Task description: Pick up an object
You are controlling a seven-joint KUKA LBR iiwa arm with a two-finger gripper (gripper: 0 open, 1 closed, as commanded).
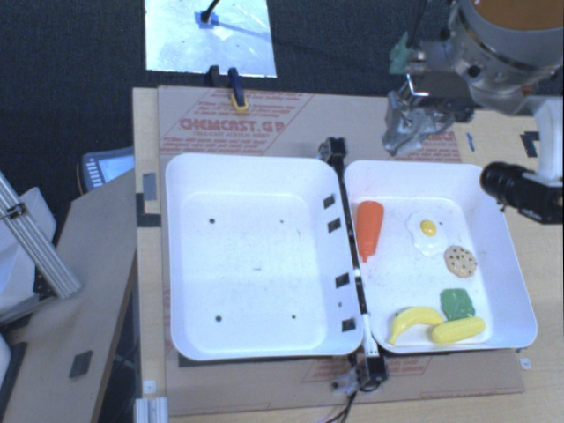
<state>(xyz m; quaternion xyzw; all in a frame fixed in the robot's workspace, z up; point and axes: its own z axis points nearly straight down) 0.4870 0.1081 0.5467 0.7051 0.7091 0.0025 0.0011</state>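
Observation:
The right bin (493,192) holds an orange carrot (368,228) at its left side, a fried egg (426,232) in the middle, a round cookie (459,260), a green piece (456,302), a yellow banana (411,322) and a yellow corn-like piece (458,330) near the front. My gripper (407,133) hangs above the far rim of the right bin, beyond the carrot and egg, with nothing seen between its fingers.
The left bin (181,236) lies beside the right one, joined by a black clipped divider (344,245). A black camera-like device (520,188) juts in at the right bin's far right edge. A shiny plate (209,25) lies behind the bench.

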